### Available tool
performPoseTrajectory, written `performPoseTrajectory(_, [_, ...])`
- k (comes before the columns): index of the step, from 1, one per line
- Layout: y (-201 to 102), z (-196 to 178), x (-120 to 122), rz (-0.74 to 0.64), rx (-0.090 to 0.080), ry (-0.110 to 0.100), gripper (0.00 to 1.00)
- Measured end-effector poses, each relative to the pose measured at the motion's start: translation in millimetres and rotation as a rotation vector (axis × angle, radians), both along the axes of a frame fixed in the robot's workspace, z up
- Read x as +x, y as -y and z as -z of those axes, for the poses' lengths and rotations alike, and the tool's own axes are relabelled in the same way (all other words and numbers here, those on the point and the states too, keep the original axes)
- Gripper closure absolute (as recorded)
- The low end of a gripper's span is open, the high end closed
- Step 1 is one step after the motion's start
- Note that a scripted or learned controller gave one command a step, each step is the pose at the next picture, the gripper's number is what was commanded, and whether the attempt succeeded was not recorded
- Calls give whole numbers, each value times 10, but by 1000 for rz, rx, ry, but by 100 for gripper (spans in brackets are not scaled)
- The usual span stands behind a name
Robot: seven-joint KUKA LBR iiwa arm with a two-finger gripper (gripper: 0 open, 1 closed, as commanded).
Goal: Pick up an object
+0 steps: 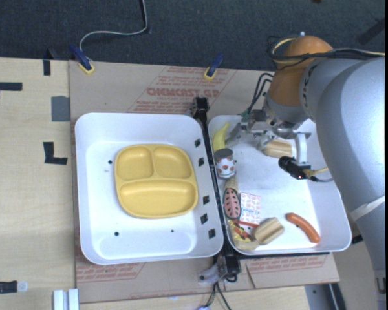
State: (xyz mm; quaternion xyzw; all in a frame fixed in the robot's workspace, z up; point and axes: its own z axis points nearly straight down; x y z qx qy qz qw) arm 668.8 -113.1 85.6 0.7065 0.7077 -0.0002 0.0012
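- Left bin (90,173): holds a yellow divided plate (156,179).
- Right bin (330,205): banana (220,134), small cup (224,162), sausage (302,227), bread roll (268,230), salami slice (231,202), patterned card (249,206).
- Gripper (271,131) low over the right bin's far end beside a tan block (277,148); grip state: cannot tell.

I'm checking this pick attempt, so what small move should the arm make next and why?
Probably lower straight down a little: the gripper sits over the right bin's far end, with the tan block just beside it, and nothing visibly between its fingers.
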Motion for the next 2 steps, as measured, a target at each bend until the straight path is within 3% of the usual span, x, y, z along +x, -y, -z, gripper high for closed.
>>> performPoseTrajectory(2, [99,-2,1,1,-2,1,0])
